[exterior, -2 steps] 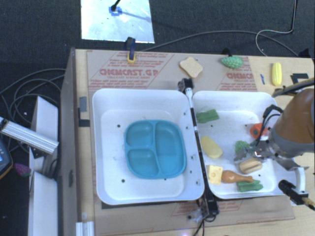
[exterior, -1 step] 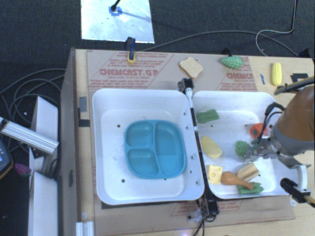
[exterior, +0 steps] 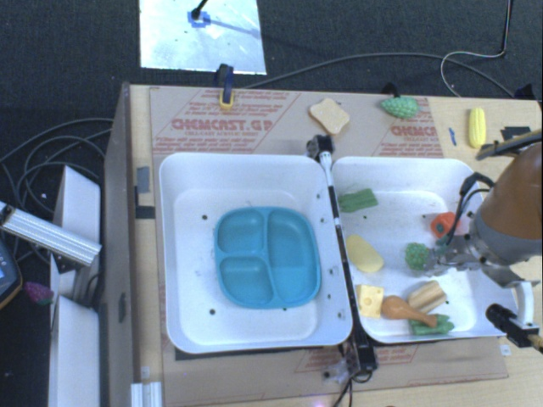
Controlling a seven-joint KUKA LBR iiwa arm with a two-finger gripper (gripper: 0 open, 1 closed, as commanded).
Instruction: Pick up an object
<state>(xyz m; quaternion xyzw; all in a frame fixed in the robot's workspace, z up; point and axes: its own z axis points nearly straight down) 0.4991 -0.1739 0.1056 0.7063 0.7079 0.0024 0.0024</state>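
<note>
The right bin (exterior: 399,203) holds several toy foods. A green broccoli piece (exterior: 415,255) lies in its middle, and my gripper (exterior: 438,260) sits low right beside it, on its right, touching or nearly so. An orange-red piece (exterior: 442,224) lies just behind the gripper. Towards the front lie a tan bread log (exterior: 426,296), a brown drumstick (exterior: 401,309), a green leafy piece (exterior: 433,326) and a cheese wedge (exterior: 370,298). A pale yellow piece (exterior: 365,253) and a green strip (exterior: 357,200) lie on the bin's left side.
The left bin (exterior: 191,185) bears a blue divided plate (exterior: 266,256). On the cardboard behind the bins lie a bread slice (exterior: 329,115), a green toy (exterior: 399,106) and a yellow toy (exterior: 477,127). The arm (exterior: 513,210) overhangs the right bin's right edge.
</note>
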